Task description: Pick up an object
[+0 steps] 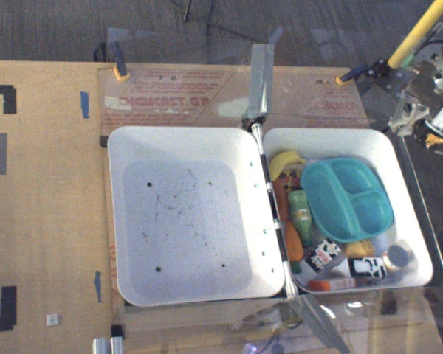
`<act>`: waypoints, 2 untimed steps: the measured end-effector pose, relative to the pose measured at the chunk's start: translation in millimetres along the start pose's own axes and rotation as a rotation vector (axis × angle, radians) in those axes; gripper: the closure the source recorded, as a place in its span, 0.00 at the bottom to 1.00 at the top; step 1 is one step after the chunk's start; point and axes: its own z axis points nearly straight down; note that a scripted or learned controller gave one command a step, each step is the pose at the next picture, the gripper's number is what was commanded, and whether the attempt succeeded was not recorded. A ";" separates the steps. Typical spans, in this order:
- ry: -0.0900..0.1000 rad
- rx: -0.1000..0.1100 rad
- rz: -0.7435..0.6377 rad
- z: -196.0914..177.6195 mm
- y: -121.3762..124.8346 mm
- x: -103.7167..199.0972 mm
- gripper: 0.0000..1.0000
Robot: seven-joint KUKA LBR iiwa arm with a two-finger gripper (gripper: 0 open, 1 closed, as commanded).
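The right bin (408, 190) holds a heap of small items. A teal divided plate (347, 198) lies on top and covers much of the bin. A yellow banana (283, 162) sits at the far left corner. Below it along the left wall are a green item (300, 214) and an orange carrot-like piece (293, 243). A black-and-white cow-patterned item (325, 255) and another black-and-white piece (368, 267) lie near the front, beside a grey-blue round cap (399, 257) and a red strip (326, 285).
The left bin (181, 212) shows only specks and small dark dots on its floor. A metal divider (260, 87) runs between the bins at the back. A yellow pole (424, 24) and metal hardware (421, 98) stand at the upper right.
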 end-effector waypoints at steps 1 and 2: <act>0.000 -0.002 -0.280 -5.6 4.2 0.9 1.00; 0.001 -0.002 -0.204 -14.8 18.9 7.7 1.00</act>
